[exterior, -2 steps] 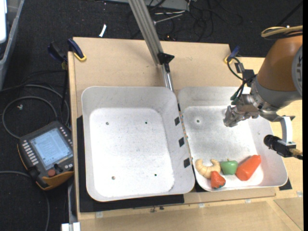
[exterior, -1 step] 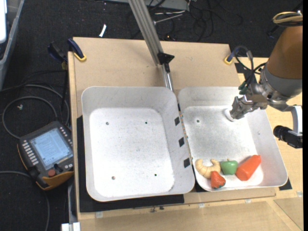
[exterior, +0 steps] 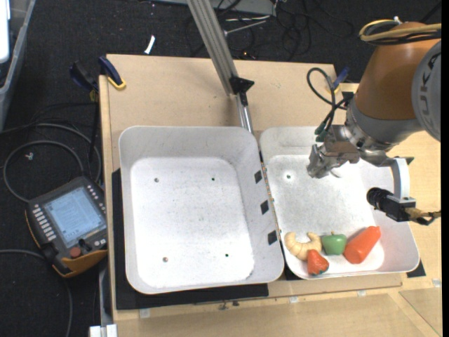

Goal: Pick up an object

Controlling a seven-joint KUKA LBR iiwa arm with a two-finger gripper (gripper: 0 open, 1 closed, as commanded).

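A: Status on the pick?

B: Hand [exterior: 324, 164] hangs over the far part of the right bin [exterior: 330, 202], nothing between its fingers. Can't tell from this slant if they're wide or narrow, too blurred.

A: Targets?

B: Four items, all bunched at the right bin's near edge. Orange carrot-like piece [exterior: 362, 244] toward the near right corner, green pepper-like piece [exterior: 334, 243] touching it on the left, pale curved piece [exterior: 300, 243] left of the green one, small red piece [exterior: 316, 261] just beside those two, closest to the near rim. Left bin [exterior: 189, 209] holds nothing to pick.

A: So the hand is well apart from the cluster.

B: Yes. My read: it's in approach, no descent started. It needs to travel toward the near edge of the right bin first.

A: Which one?

B: I'd go for the orange piece. Biggest, and its right side is free. Align the fingers across its short axis, not along it.

A: Risks?

B: Crowding. The green one touches it, so a finger could land on both. The bin wall is also near; come straight down, not angled in. The red piece sits too tight against the rim for a clean grip.
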